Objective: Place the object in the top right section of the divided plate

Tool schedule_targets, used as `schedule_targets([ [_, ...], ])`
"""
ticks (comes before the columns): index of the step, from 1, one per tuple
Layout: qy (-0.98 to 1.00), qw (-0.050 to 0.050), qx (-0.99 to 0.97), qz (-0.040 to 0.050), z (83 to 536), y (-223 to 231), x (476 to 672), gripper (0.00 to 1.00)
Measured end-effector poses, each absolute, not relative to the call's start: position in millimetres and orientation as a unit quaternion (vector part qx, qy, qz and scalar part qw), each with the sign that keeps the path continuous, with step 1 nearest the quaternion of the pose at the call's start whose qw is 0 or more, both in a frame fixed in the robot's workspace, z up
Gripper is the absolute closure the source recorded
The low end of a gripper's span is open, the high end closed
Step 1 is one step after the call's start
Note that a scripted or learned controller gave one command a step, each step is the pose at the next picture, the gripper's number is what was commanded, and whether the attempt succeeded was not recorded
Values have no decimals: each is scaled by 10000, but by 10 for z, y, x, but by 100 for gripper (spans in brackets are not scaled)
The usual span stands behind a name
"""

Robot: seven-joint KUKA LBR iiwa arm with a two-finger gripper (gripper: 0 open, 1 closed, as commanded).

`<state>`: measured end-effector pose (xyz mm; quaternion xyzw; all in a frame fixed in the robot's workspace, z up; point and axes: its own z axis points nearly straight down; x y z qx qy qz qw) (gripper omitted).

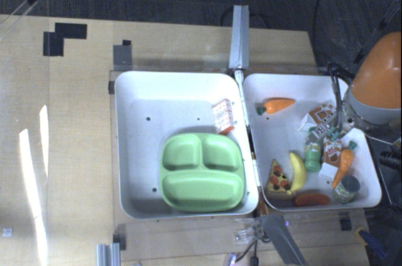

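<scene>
Divided plate (202, 171), green with three sections, lies in the left bin (135, 133), toward the side nearest the camera. Its top right section is the small one closest to the wall between the two bins, and no object is in it now. Just beyond that corner of the plate a small red and white packet (222, 116) lies on the bin floor. Other toy foods are on the far side of that wall from the plate, in the right bin (295, 92): a carrot (276, 105), a banana (297, 171), a pizza slice (277, 177), a sausage (311, 199).

The task does not say which object is meant, so I cannot name it. To do this step well, I think the arm (379, 79) should grasp one item cleanly, lift it over the wall, and release it low above the small section so it does not roll out.

The gripper (331, 130) is lost among the clutter and thin dark cables there; whether it is apart or together I cannot tell. Most of the arm is cut off by the frame.
</scene>
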<state>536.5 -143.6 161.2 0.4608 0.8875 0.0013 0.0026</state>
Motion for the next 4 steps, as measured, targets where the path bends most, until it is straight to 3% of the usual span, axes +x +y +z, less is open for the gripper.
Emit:
schedule_targets([
  [1, 8916, 35, 4527, 7, 1739, -1989, 4953, 100],
  [2, 9011, 257, 4329, 36, 1234, -1894, 5068, 100],
  [3, 9359, 35, 3522, 14, 1933, -1105, 4890, 100],
  [4, 9359, 35, 3523, 14, 1933, -1106, 4890, 0],
])
